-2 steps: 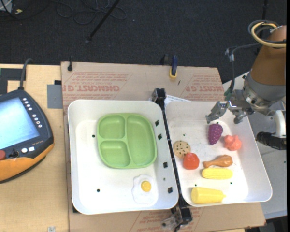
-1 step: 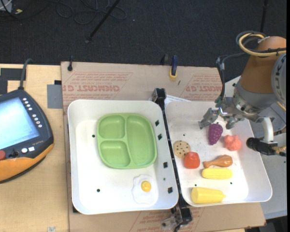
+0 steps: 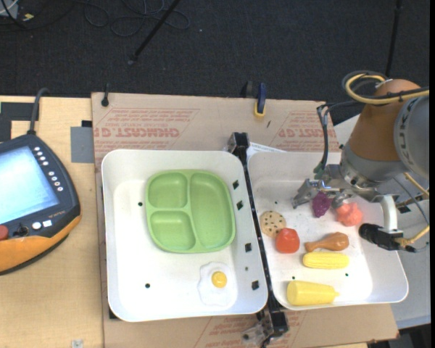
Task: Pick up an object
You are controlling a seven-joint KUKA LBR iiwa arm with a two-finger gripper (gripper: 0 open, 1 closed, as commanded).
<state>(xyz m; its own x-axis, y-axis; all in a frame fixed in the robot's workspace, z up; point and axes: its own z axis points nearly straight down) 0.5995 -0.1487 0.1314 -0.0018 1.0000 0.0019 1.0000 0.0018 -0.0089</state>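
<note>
Nearest the camera, a brown cardboard sheet point(image 3: 225, 332) is lying under the two bins, faint red mirrored printing showing on its front edge, too small to read. In the right white plastic bin point(image 3: 391, 285), a yellow wedge of toy cheese point(image 3: 311, 293) is sitting at the front, with a yellow toy corn cob point(image 3: 326, 261) just behind it and a brown toy chicken drumstick point(image 3: 329, 242) touching the cob's far side. A red toy tomato point(image 3: 287, 240) is resting beside a round tan cookie with dark chips point(image 3: 272, 222) near the bin's left wall. In the left white plastic bin point(image 3: 123, 288), a toy fried egg point(image 3: 217, 281) is lying at the front, and a light green divided plate point(image 3: 190, 210) is sitting behind it.

Farther back in the right bin, the gripper point(image 3: 320, 194) is hanging over a purple toy grape bunch point(image 3: 321, 206), with a pink toy piece point(image 3: 349, 213) just to its right. Its grey fingers are standing spread apart around the top of the purple piece; whether they are touching it cannot be told.

At the left, an orange and grey control pendant with a lit screen point(image 3: 22, 201) is lying on the pale wooden bench point(image 3: 65, 281). On the cardboard behind the bins, red upside-down lettering point(image 3: 141, 130) is showing, unclear. A blue and yellow clamp point(image 3: 260, 101) is gripping the cardboard's far edge. Beyond, dark carpet point(image 3: 290, 35) is carrying loose black cables point(image 3: 123, 9).
</note>
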